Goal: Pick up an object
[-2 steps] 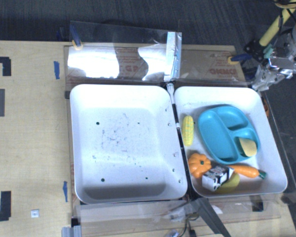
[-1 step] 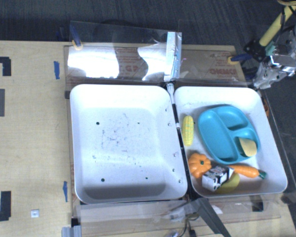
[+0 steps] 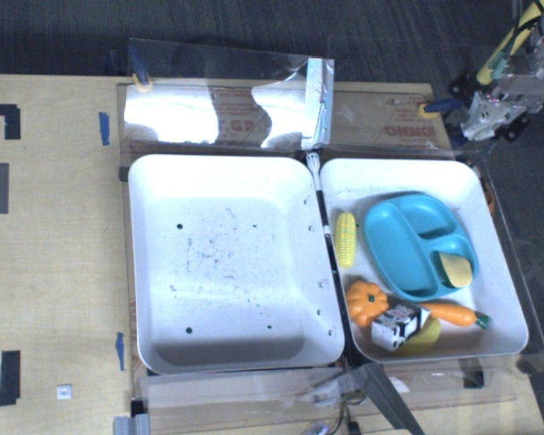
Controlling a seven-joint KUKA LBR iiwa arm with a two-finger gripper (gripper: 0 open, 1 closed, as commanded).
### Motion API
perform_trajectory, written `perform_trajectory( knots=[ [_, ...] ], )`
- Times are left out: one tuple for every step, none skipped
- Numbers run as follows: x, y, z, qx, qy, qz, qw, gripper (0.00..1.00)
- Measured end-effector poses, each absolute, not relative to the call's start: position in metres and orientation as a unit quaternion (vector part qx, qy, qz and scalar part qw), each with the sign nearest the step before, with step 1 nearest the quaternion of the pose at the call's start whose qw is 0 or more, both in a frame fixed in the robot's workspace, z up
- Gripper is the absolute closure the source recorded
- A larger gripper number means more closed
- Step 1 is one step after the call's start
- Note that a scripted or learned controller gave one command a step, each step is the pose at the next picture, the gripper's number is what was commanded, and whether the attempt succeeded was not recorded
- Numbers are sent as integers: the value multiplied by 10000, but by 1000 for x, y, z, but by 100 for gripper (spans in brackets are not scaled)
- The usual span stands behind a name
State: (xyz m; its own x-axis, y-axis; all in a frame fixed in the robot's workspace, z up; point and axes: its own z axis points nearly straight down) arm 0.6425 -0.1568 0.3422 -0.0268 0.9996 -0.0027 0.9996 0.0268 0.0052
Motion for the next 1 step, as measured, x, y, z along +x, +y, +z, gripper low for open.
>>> perform_trajectory(
  knots=[
    [668, -164, 370, 6804, 7329, 7, 29, 100]
  ],
)
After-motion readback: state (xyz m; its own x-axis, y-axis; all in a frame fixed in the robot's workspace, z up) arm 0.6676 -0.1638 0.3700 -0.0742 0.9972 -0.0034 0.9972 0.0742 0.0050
